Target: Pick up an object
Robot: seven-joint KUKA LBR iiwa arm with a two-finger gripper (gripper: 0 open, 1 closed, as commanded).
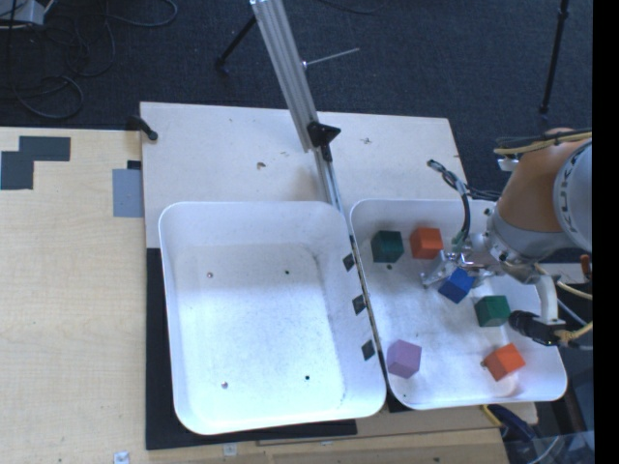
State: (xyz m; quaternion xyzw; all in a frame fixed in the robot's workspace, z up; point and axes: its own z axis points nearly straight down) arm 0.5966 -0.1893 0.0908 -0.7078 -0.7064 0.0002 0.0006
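The right bin (542, 387) holds several small cubes. A blue cube (456, 285) sits tilted near the bin's middle, directly at my gripper (451, 271), whose metal tip overlaps the cube's upper edge. Whether the cube is gripped is unclear from this angle. Behind it lie a dark green cube (387, 246) and an orange cube (426, 243). A second green cube (491, 309) lies just right of the blue one. Another orange cube (503, 361) rests at the front right and a purple cube (403, 358) at the front left.
The left bin (179, 259) adjoins the right one along a shared rim with black clips (359, 303). A slanted aluminium post (290, 75) rises behind the bins. The arm's body (542, 201) and its cables (542, 327) hang over the right bin's right side.
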